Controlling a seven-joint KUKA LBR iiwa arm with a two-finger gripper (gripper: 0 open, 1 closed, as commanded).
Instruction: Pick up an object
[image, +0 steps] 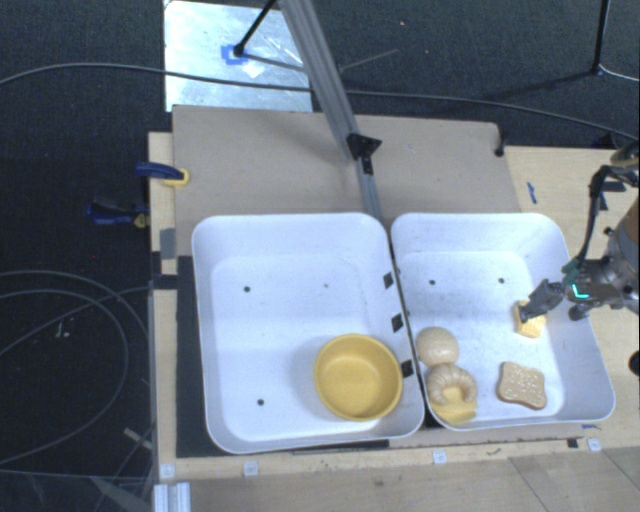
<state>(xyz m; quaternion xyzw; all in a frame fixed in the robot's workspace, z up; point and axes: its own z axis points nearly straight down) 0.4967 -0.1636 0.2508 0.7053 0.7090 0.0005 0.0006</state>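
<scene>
My gripper (548, 303) reaches in from the right over the right side of the right bin (470, 235). Its tip is right against a small yellow wedge-shaped piece (530, 323) near the bin's right wall; whether it touches or grips the piece is unclear. Further forward in the same bin lie a slice of toast (522, 385), a croissant (451, 381) resting over a flat yellow piece (458, 411), and a round bun (437, 346). A yellow bowl (358, 376) stands upright in the front right of the left bin (280, 250).
A slanted grey pole (335, 85) crosses the back of the bench and ends at a black clamp (362, 147) above the divide between the bins. Black clips (392, 300) sit along that divide. A blue and yellow clamp (160, 173) holds the bench's left edge.
</scene>
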